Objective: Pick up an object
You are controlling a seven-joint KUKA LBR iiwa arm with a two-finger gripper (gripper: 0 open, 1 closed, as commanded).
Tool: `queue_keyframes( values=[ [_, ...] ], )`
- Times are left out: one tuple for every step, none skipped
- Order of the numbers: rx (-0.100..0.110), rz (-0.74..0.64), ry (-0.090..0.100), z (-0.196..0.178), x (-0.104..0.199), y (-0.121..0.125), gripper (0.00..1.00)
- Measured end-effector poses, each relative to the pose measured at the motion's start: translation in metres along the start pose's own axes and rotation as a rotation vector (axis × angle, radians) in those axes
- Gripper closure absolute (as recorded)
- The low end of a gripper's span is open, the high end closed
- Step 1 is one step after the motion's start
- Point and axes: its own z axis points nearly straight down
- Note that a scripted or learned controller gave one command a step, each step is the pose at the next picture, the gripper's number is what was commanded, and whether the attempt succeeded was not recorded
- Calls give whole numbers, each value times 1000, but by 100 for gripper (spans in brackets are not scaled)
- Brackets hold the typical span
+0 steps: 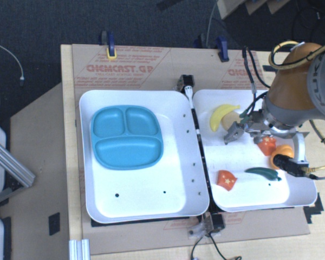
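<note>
The right bin (249,202) carries, nearest the front rim, a red strawberry-like piece (226,180) and, just right of it, a dark green pepper-shaped piece (262,173). Behind these lie an orange round piece (284,151) and a red-orange piece (267,144), both close under the wrist. Further back, a yellow banana (222,116) rests near the bin's left wall.

The arm (298,91) enters from the right, its orange band above the grey wrist, bent down over the middle of the right bin. The gripper (234,133) points left and slightly down, just beside the banana's lower end; nothing shows between its fingers, and the jaws appear slack and parted, though the view there is small and not clear.

The left bin (97,199) holds a blue three-compartment plate (128,137), lying flat in the rear half with all compartments bare.

Behind both bins, the brown board (168,64) bears red printed writing reading roughly "CHEMCAST G.P", repeated and partly cut off at right. Two blue clamps (110,41) grip its far edge.
</note>
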Motion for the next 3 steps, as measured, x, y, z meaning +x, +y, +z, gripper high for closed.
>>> queue_keyframes(
  values=[
    [-2,2,-1,52,1,-1,0],
    [-9,2,-3,38,0,1,100],
    [-13,0,-5,-6,-2,7,100]
  ],
)
